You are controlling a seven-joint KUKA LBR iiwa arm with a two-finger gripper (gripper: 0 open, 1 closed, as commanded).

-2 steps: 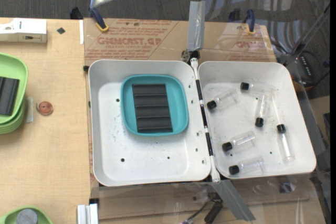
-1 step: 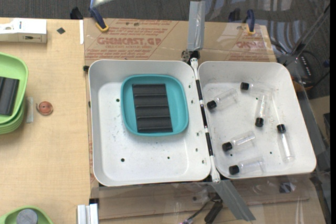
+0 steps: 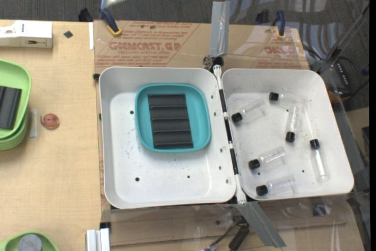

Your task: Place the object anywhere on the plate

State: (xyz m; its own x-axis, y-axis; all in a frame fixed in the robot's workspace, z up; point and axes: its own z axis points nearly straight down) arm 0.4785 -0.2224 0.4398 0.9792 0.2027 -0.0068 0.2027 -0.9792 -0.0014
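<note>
In the right bin (image 3: 329, 182), at the frame's lower right, six clear vials with black caps (image 3: 267, 158) lie scattered; the teal plate (image 3: 202, 120), ridged dark at its centre, sits in the left bin (image 3: 117, 179) on the bench (image 3: 59, 185).

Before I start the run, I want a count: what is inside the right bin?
The right bin holds six clear tubes with black caps, lying loose, among them one near its left wall and one by its right wall. Their contents cannot be made out.

Two white bins (image 3: 117, 185); one teal plate (image 3: 202, 117); six clear black-capped vials (image 3: 249, 110).
</note>
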